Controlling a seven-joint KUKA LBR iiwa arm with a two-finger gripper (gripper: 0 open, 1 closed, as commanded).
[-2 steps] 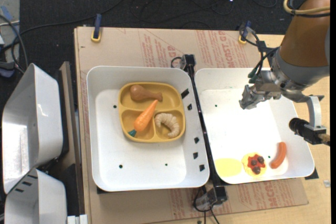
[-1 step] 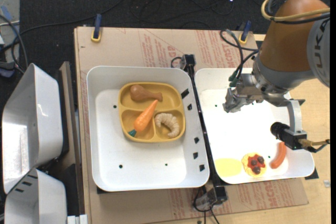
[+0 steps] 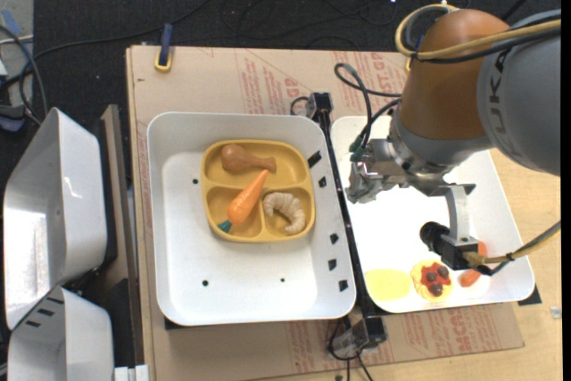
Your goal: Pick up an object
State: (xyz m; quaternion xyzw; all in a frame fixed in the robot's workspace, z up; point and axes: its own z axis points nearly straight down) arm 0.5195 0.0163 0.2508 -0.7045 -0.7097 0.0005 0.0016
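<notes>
Toys lie along the near edge of the right-hand bin: a flat yellow disc, just beside it a round tart topped with dark and red berries, and next to that a small orange piece. Farther back over the same bin hangs the gripper, close to the wall that parts the two bins, with the grey and orange arm reaching in above it from the view's right. Whether its jaws are open or closed cannot be told from this angle, and nothing is seen held in them. The three toys sit nearer the camera than the gripper and off toward the view's right, the yellow disc being the closest of them. Across the wall, in the left-hand bin, a yellow plate with three sections holds a shrimp, a carrot and, farthest back, a drumstick. The carrot's long axis runs on a slant from near-left to far-right, its tip pointing toward the gripper. By this layout the likeliest pick seems to be the yellow disc, which calls for a short move toward the camera with no wall to cross, though its flatness may make it hard to grip.
</notes>
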